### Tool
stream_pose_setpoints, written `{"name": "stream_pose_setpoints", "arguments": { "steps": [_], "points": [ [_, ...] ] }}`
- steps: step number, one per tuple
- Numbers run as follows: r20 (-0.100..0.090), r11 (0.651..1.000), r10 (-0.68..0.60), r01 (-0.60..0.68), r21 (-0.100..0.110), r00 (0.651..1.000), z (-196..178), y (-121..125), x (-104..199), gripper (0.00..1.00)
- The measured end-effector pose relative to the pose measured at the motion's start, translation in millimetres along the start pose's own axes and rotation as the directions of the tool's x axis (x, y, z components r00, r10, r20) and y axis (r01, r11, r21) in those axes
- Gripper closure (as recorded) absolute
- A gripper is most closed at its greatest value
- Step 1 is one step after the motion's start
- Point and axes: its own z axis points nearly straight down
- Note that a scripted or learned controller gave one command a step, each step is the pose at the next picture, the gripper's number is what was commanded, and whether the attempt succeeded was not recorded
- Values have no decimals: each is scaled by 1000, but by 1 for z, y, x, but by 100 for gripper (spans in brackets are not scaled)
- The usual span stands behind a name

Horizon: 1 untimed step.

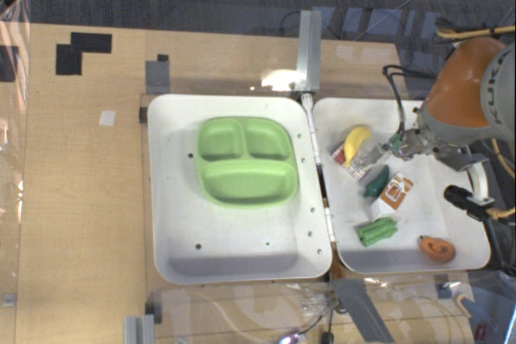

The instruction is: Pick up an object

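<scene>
Two white bins on the bench, the gripper point(401, 143) low over the right one among small objects.

Well off to the gripper's left we see the left bin point(173, 250) holding a green divided plate point(245, 159); nearer, in the right bin point(463, 254), a yellow banana-like object point(355, 141) lies just to the gripper's left beside a small red-and-white packet point(350, 163); below and slightly left of the tool sits a dark green object point(376, 182), and further down a bright green object point(376, 231); an orange-and-white carton point(397, 192) lies directly under the tool's position in the view; an orange object point(436, 248) rests well below and to its right; we cannot tell how the tool's tips stand, nor whether anything sits between them; the arm point(463, 93) enters from the right.
</scene>
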Motion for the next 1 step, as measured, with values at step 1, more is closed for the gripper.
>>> {"name": "stream_pose_setpoints", "arguments": {
  "steps": [1],
  "points": [
    [7, 931, 364, -364, 19, 932, 7, -92, -1, 0]
  ]
}}
